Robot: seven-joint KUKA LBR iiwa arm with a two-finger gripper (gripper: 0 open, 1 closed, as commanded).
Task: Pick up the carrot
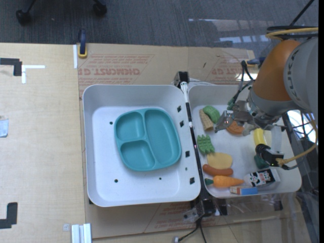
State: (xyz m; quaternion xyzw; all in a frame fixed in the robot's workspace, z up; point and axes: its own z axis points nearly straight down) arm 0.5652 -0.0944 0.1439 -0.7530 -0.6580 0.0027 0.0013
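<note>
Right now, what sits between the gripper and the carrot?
In the camera view, a pale yellow potato-like piece and a red sausage lie between the gripper and the carrot.

Bright, even overhead light; soft shadows inside the left bin (91,135); slightly soft focus, faint glare top right.

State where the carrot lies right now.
The carrot lies near the front edge of the right bin, just below a red sausage and left of a small milk carton.
</note>
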